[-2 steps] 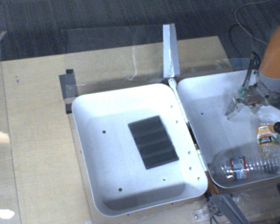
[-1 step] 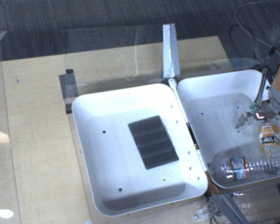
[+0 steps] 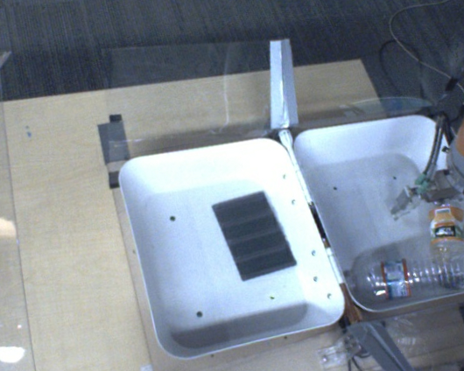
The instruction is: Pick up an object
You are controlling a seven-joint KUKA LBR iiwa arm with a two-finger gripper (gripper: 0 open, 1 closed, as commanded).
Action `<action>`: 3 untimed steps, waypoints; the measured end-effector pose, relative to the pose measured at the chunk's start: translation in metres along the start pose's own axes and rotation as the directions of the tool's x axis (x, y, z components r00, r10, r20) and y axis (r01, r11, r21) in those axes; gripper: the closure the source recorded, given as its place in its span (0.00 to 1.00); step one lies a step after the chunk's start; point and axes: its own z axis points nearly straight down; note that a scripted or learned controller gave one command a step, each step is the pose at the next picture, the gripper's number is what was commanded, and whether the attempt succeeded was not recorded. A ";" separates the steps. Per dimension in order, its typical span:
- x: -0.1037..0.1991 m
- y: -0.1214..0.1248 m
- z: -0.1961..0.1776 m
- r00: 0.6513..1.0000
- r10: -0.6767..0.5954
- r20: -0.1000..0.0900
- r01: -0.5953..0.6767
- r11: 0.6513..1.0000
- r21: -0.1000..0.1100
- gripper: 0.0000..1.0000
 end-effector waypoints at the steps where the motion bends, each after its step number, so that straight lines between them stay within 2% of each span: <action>1: 0.019 -0.014 -0.096 0.956 -0.292 -0.032 0.293 0.955 0.043 0.00; 2: -0.001 0.014 0.011 0.944 -0.327 -0.030 0.328 0.944 0.036 0.00; 3: -0.001 0.014 0.011 0.945 -0.327 -0.030 0.328 0.944 0.036 0.00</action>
